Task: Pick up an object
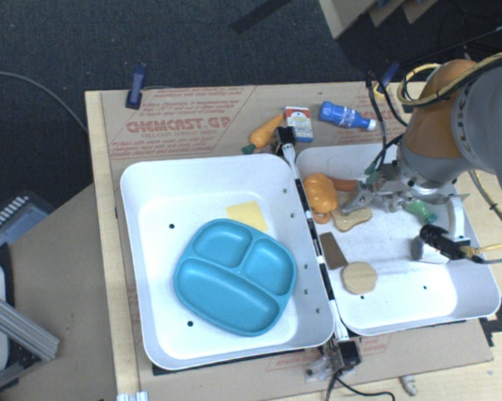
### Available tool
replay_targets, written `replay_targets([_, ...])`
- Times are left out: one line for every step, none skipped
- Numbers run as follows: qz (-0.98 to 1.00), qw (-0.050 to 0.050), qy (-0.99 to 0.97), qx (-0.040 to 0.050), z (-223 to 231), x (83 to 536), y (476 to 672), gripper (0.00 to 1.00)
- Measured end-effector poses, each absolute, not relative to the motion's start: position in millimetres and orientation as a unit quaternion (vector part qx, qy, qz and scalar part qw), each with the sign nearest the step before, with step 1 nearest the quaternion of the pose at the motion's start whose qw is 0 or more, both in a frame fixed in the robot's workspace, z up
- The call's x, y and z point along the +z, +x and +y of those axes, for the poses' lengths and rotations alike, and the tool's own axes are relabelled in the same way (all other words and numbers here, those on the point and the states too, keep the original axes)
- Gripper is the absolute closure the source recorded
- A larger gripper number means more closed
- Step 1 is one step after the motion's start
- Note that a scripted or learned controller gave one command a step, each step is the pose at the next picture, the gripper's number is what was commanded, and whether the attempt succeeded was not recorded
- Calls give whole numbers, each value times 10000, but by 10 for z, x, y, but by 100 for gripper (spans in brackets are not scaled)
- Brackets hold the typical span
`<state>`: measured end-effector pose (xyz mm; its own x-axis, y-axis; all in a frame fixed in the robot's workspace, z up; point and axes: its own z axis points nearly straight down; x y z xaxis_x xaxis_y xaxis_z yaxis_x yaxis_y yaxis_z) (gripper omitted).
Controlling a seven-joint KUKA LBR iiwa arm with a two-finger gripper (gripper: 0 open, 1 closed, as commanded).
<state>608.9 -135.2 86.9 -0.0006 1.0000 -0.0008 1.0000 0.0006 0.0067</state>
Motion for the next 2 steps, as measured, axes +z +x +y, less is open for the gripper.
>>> replay_targets([7069, -54, 7072, -92, -979, 838, 6623, 0])
replay_targets([7073, 7, 7070, 5, -818, 1862, 5980, 0])
